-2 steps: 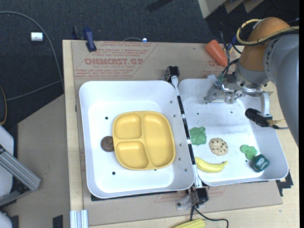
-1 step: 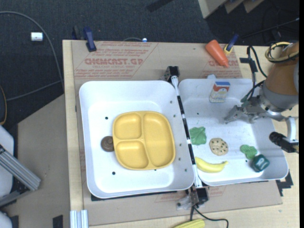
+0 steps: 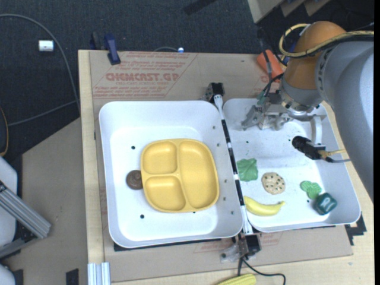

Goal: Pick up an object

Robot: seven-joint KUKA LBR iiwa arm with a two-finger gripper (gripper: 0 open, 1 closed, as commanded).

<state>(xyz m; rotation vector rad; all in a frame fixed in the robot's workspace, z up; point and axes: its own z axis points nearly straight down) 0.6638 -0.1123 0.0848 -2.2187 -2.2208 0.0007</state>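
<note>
Now, left bin (image 3: 119,129): shallow, white, smooth plastic; holds the landmark.
Brown disc (image 3: 134,179): small, round, dark, matte; touching the yellow tray's left edge.
Yellow tray (image 3: 179,174) (landmark): glossy plastic, rounded corners, three compartments; lies flat.
Right bin (image 3: 273,153): white, shallow; just right of the tray, across the shared rim.
Green leaf piece (image 3: 247,170): crinkled, soft-looking; the nearest pickable item right of the tray.
Banana (image 3: 263,206): yellow, curved, smooth; right of the tray's near corner.
Gripper (image 3: 265,121): grey metal; right of the tray and beyond it, low over the right bin's far end; fingers spread wide, nothing between them, apart from every item.
Cookie (image 3: 273,183): round, tan, dark-speckled; right of the tray, past the leaf.
Green floret (image 3: 310,188): lumpy; well right of the tray.
Dark green can (image 3: 325,203): short, blocky; touching the floret, farthest from the tray.
Arm (image 3: 350,88): grey, orange band (image 3: 312,52) above the wrist; enters far right of the tray, wrist angled down toward it.
</note>
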